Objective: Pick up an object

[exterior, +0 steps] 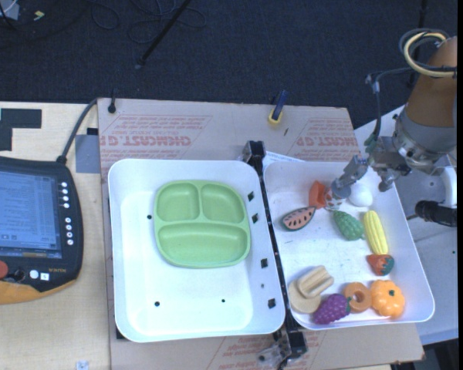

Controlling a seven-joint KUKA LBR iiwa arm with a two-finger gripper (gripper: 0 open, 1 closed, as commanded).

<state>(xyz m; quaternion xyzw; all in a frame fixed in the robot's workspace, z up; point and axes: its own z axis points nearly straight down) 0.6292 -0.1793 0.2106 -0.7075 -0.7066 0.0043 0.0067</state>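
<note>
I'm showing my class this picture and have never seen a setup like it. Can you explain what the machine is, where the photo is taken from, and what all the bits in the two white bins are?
The photo comes from one fixed camera above a bench, looking down at a slant. On the right, a grey robot arm with an orange band reaches in. Its grasping part, the end effector, is low over the top of the right bin, next to a white egg-like toy and an orange piece. I cannot tell whether it is gripping anything.

The right bin holds toy food: a watermelon slice, a green vegetable, a corn cob, a strawberry, a pumpkin, a doughnut-like ring, purple grapes and a tan piece.

The left bin holds a green divided plate. At far left sits a handheld control screen.
</note>
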